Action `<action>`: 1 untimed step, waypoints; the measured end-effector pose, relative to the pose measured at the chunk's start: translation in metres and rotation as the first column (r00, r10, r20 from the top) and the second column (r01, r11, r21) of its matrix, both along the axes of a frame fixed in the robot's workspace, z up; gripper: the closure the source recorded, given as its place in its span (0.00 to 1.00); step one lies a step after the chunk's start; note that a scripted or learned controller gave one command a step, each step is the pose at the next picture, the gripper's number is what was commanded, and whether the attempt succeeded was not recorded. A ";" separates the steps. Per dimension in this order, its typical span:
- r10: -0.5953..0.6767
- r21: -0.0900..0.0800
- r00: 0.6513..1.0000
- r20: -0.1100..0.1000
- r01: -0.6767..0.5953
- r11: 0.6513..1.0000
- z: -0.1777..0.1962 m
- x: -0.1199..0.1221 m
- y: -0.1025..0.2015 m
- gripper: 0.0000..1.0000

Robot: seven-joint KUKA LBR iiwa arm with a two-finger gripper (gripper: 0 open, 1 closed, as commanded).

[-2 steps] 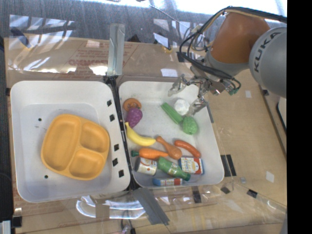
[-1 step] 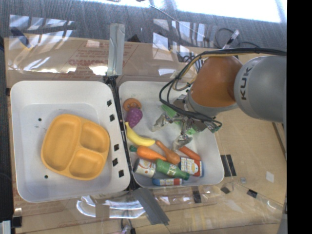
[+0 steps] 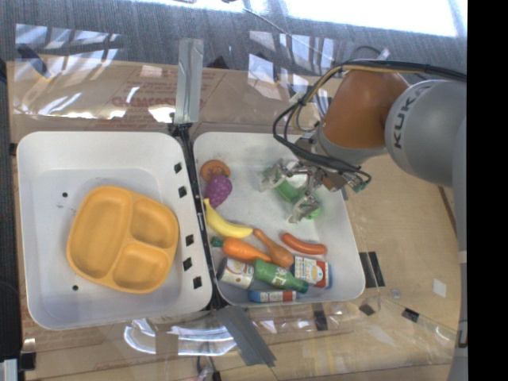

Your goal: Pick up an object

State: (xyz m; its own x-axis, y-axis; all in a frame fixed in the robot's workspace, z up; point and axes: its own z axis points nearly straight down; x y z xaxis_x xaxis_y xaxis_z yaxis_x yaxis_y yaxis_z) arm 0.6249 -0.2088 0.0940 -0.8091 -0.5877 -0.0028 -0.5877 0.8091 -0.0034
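Bright overhead light blows out the top edge and glares off clear sheeting; focus is slightly soft.

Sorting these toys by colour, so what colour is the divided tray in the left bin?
Yellow-orange; the divided tray shows plainly in the camera view.

Left bin [image 3: 32, 145], white and shallow, with a yellow three-section plate [image 3: 121, 238] lying flat near its middle. In the right bin [image 3: 246, 153], along the left wall, a purple bunch of grapes [image 3: 219, 188] above a banana [image 3: 225, 225]. Lower down, a carrot [image 3: 244, 251], a sausage [image 3: 303, 245] and a green bottle [image 3: 279, 276] close together.
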 end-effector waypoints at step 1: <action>0.004 0.000 1.000 0.005 -0.004 1.000 0.012 0.002 0.002 1.00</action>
